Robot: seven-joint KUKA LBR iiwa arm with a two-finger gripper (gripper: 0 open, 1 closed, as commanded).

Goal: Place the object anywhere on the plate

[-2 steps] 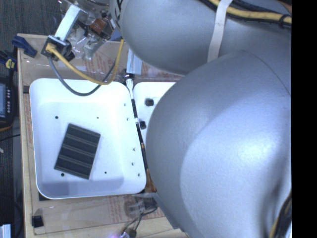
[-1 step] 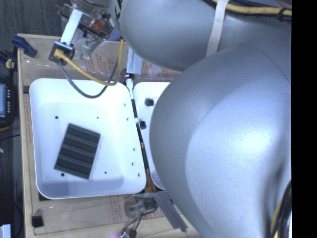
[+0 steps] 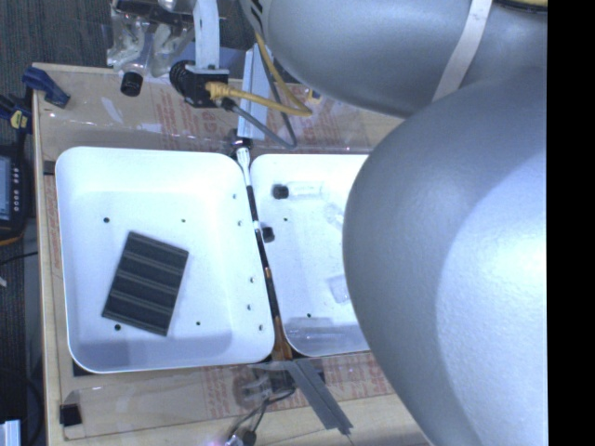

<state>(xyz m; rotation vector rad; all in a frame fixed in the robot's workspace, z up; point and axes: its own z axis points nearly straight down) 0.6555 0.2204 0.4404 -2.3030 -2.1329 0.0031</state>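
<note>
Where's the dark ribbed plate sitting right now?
The dark ribbed plate lies flat in the left bin, lower-left of its middle, apart from the walls.

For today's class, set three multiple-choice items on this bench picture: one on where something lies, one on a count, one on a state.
1. Where does the dark grey ribbed rectangular plate lie?
A. in the left white bin
B. in the right white bin
C. on the bench outside the bins

2. How many shallow white bins stand on the bench?
A. one
B. two
C. three

3. How does the ribbed plate sit in its bin?
A. standing on edge against a wall
B. lying flat, turned at a slant to the bin's sides
C. lying flat, square with the bin's sides

Key: 1 A, the plate rests on the floor of the left white bin. 2 B, the left bin and the right white bin sit side by side. 3 B, its ribbed face shows whole and its edges run askew to the bin walls.
</note>
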